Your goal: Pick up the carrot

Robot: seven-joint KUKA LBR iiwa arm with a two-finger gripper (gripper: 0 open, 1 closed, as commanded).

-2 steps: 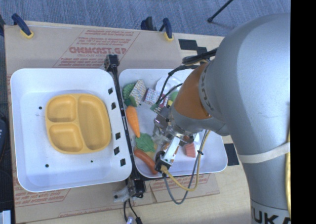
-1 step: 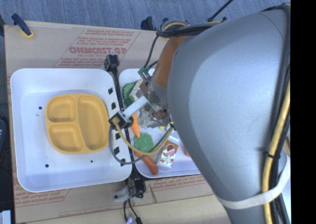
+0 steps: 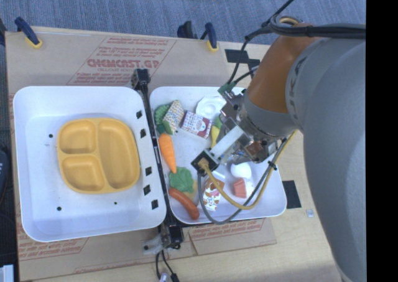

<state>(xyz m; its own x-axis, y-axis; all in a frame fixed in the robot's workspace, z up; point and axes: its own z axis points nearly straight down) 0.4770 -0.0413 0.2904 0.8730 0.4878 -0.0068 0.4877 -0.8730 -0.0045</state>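
Carrot [image 3: 166, 152] untouched, flat in right bin [image 3: 275, 205]. Gripper [image 3: 246, 150] right of carrot, apart from it; claw state cannot tell. Approach, grasp, lift all left.

I'm counting two white bins here, a left bin [image 3: 25, 169] and a right bin [image 3: 186, 147]. Sitting in them I'm seeing one yellow three-section plate [image 3: 98, 155], one carrot [image 3: 166, 152], one sausage [image 3: 184, 203], two green veggie pieces [image 3: 163, 116] [image 3: 182, 180], three small printed cartons [image 3: 175, 114] [image 3: 196, 125] [image 3: 211, 197], one white egg [image 3: 241, 170] and one reddish chunk [image 3: 239, 188]. Anything under the arm I'm skipping.
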